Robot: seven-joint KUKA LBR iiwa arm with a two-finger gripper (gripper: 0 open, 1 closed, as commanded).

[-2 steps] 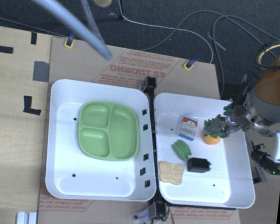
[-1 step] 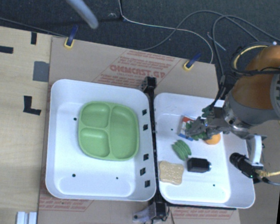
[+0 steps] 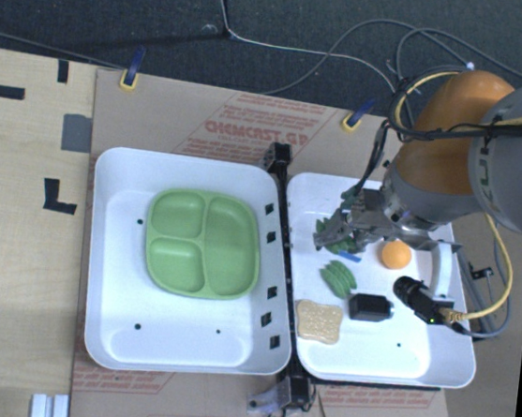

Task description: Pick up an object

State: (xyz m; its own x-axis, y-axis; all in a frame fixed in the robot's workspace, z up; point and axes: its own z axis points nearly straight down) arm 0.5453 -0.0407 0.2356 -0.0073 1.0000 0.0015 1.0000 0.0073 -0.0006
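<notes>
Nearest the camera, along the bottom edge, a clamp (image 3: 280, 399) sits at the seam where the two bins meet. Just above it, in the right bin (image 3: 440, 366), a slice of toast (image 3: 319, 321) lies flat near the front left corner. Beside the toast, to its right, rests a small black block (image 3: 371, 307), and just above the toast lies a green leafy piece (image 3: 338, 277). An orange ball (image 3: 395, 255) sits further back, to the right of the green piece and apart from it.

The gripper (image 3: 338, 237) hangs low over the left half of the right bin, just above the green piece and to the left of the ball. Its fingers are a dark tangle of metal from this angle; I cannot tell how far apart they stand, and nothing can be made out between them. The arm (image 3: 458, 142), grey with its orange band, reaches in from the right, with cables looping around it.

In the left bin (image 3: 105, 325) a green divided plate (image 3: 205, 243) lies flat near the middle, three compartments showing. Both bins rest on a cardboard sheet (image 3: 252, 131), held at its far edge by two yellow clips (image 3: 129, 78).
</notes>
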